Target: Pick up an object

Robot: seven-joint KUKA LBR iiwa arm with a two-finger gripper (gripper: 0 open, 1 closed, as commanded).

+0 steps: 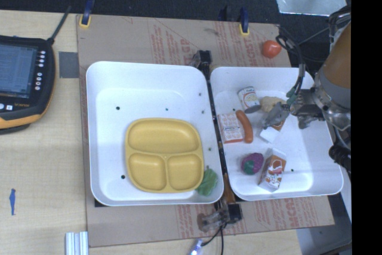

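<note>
My gripper (276, 117) hangs low over the middle of the right bin (310, 185), reaching in from the right. Just beyond it on the far side lies a beige lumpy item (270, 103), and a small white piece (268, 135) lies just below it. To its left are a small can (248, 97), a red sausage (245, 126) and a pink packet (229, 128). Nearer the front sit a purple fruit (252, 162) and a brown-and-white carton (273, 172). I see nothing clearly held.
The left bin (107, 86) holds a yellow divided tray (164, 154) and a green item (208, 182) at its front right corner. A red ball (271, 48) lies on the cardboard behind the right bin. A tablet controller (21, 80) sits at far left.
</note>
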